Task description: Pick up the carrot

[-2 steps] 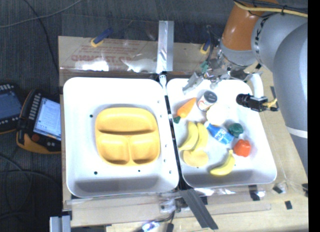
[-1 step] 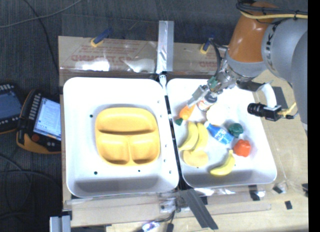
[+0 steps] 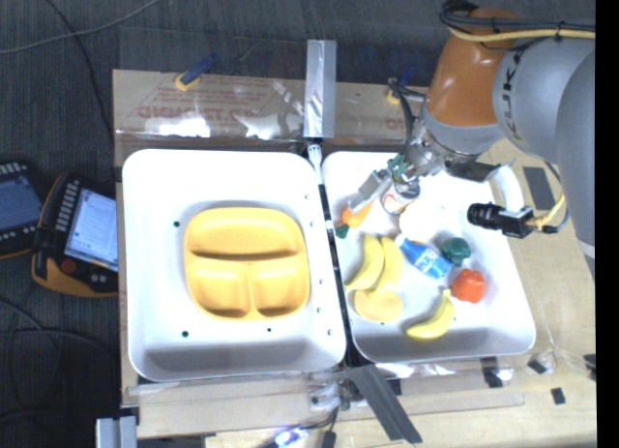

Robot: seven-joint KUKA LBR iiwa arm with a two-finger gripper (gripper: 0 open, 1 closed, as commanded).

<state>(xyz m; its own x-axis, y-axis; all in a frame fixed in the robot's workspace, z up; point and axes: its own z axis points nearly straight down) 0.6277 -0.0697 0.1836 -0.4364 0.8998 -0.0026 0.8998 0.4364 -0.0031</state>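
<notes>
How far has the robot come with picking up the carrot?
Done: the hand has reached into the right bin and sits just above the carrot. In hand: lining up on it. Left: gripping and lifting; the carrot lies on the bin floor by the left wall, beside the bananas.

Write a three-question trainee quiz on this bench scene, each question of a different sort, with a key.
1. True or false: the yellow divided tray lies in the left bin.
2. Multiple choice: the carrot lies in the right bin at
A. its near right corner
B. its left wall, close to the divider between the bins
C. its middle, under the blue bottle
3. Fill in: the gripper hangs over the ____ bin, up and to the right of the carrot.

Key: 1 true; 2 B; 3 right.
</notes>
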